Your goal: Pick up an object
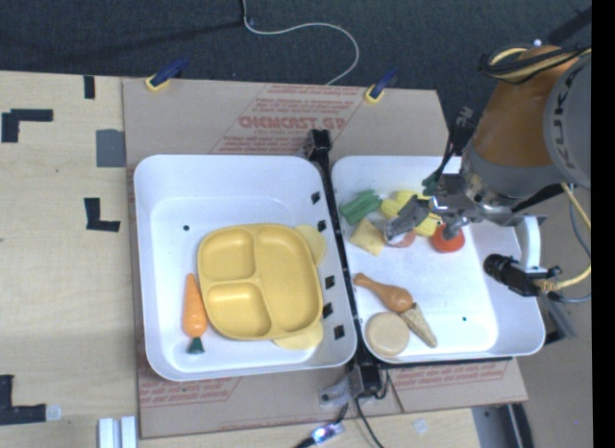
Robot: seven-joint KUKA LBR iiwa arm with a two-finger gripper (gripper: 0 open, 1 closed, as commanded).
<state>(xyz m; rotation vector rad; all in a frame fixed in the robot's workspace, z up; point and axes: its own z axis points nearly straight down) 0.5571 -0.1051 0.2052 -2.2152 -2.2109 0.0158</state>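
My gripper [402, 225] hangs low over the upper part of the right bin [480, 336], among a cluster of toy foods. Around it lie a green piece [359, 207], a yellow wedge [366, 238], another yellow piece [396, 204] and a red tomato-like piece [447, 237] just to its right. Something orange-red shows right under the gripper's tip. Whether anything is held I cannot see. Lower in the same bin lie a brown drumstick [384, 292], a round tan biscuit [387, 334] and a cone [420, 325].
The left bin [159, 196] holds a yellow divided plate [259, 278] with a pale yellow piece [300, 338] under its lower edge, and an orange carrot [194, 310] to its left. The arm [519, 138] comes in over the right bin's upper right corner.
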